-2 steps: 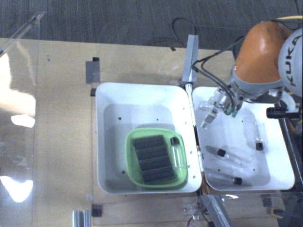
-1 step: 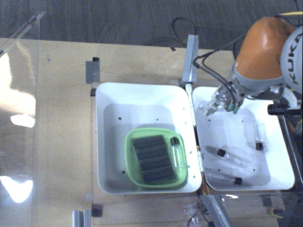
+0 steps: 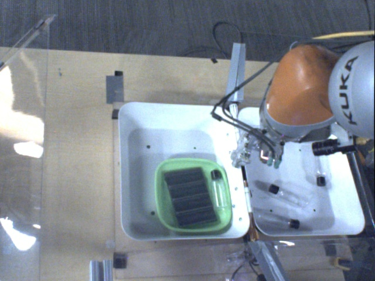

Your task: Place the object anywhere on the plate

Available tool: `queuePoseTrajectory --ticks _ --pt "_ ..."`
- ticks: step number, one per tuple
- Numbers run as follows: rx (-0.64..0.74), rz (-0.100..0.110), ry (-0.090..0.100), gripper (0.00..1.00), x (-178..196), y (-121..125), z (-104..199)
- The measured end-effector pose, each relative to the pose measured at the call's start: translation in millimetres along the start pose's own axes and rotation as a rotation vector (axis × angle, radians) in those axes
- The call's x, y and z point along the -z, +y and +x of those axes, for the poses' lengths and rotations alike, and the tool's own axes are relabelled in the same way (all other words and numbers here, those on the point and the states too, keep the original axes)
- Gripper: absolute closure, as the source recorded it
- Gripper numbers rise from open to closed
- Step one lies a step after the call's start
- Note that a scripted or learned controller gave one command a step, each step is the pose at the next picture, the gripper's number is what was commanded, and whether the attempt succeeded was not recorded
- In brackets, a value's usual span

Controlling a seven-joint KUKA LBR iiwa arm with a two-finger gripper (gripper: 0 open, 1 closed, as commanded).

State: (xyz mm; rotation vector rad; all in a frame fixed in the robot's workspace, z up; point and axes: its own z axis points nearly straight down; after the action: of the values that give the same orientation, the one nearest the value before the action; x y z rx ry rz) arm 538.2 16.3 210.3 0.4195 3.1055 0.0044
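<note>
A green plate lies in the left bin, toward its front right. On the plate rests a black ridged block, and beside it along the right rim lies a clear tube with a black cap. My gripper hangs under the orange wrist band, over the wall between the two bins and just beyond the plate's far right corner. I see nothing held in it.
In the right bin lie several clear tubes with black caps: one in the middle, one near the front, one at the right. The arm's bulk covers the back of the right bin.
</note>
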Motion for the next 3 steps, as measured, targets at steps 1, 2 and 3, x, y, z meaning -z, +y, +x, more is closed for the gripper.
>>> queuePoseTrajectory --ticks 1,2,3 --pt "-0.001 0.0 0.0 0.0 0 0 0" --pt "-0.01 0.0 -0.005 0.0 49 -43 -71" --pt "-0.009 -0.004 -0.016 1.0 62 -40 -73"
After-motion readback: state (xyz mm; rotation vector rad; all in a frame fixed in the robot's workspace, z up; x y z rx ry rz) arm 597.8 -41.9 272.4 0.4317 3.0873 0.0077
